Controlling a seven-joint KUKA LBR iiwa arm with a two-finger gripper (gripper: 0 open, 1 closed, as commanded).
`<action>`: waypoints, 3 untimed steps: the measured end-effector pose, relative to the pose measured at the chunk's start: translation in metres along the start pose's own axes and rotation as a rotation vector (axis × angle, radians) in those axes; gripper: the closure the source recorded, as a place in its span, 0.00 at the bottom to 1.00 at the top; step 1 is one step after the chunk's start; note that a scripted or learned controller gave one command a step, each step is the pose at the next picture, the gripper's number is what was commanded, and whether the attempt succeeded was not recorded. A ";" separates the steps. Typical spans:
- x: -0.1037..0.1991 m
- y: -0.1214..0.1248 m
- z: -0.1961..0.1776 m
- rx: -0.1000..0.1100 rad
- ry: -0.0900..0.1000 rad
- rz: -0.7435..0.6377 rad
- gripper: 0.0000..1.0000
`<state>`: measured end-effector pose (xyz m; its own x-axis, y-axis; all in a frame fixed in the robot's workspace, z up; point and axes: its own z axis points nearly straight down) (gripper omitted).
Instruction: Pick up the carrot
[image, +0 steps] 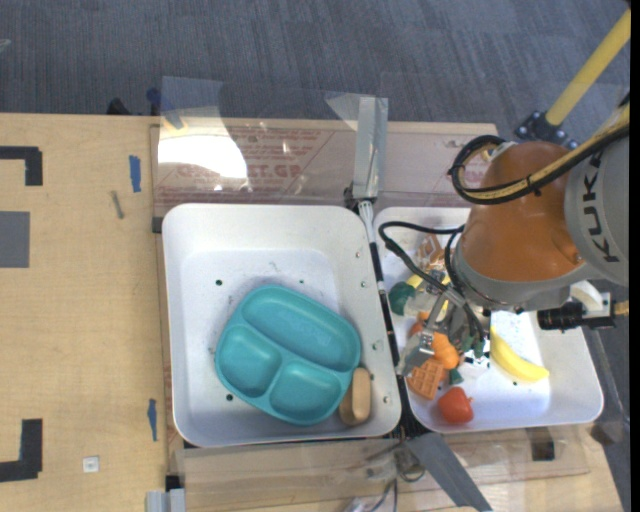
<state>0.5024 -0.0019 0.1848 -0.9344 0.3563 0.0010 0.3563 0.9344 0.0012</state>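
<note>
The carrot (445, 352) is a small orange piece in the left half of the right bin (570, 400), lying in a tight cluster of toy foods. My gripper (436, 335) hangs from the grey arm with its orange band (520, 230) and is down in that cluster, right at the carrot's upper left side. Cables and the wrist hide part of the pile, so I cannot see whether the carrot is gripped.
Around the carrot lie an orange waffle-like piece (427, 378), a red tomato (455, 405), a yellow banana (518, 360) and a green piece (403, 296). The left bin (200, 250) holds a teal divided plate (288, 352) and a tan bread roll (356, 396).
</note>
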 end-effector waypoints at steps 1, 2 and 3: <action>0.020 -0.009 0.000 0.000 -0.001 -0.129 0.00; 0.017 -0.017 0.000 0.001 -0.001 -0.336 0.00; -0.010 0.003 0.000 -0.001 -0.007 -0.712 0.00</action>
<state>0.5128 -0.0021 0.1850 -0.9401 -0.3409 -0.0067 -0.3409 0.9401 -0.0004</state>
